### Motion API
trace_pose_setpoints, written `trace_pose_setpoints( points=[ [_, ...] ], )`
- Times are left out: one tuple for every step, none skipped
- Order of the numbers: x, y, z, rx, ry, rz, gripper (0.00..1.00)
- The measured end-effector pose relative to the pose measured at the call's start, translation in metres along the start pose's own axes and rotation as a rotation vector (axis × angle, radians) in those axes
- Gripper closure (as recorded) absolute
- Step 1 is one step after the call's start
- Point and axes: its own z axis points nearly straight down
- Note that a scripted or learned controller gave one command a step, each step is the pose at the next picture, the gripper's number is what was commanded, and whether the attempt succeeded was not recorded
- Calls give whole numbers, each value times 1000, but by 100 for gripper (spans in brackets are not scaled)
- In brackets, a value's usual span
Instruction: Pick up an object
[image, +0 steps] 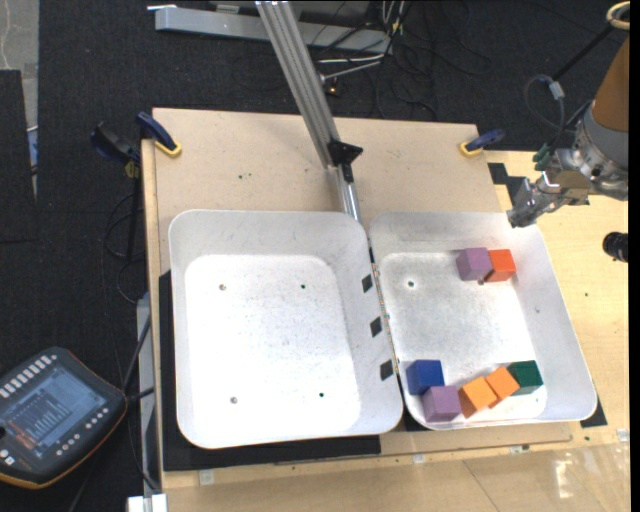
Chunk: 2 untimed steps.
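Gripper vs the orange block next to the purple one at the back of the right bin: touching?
Apart. In the camera view the gripper sits over the right bin's far rim, with bare white floor between it and the orange block.

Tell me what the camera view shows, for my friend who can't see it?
Six small coloured blocks sit in the right shallow white bin: purple, orange, blue, green. The grey robot arm's gripper hovers by that bin's far right corner, near the upper purple block.
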Motion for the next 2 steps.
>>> trace_pose_setpoints(
  points=[
    [54,-19,15,10,5,-4,100],
    [112,-34,26,11,5,-5,100]
  ],
)
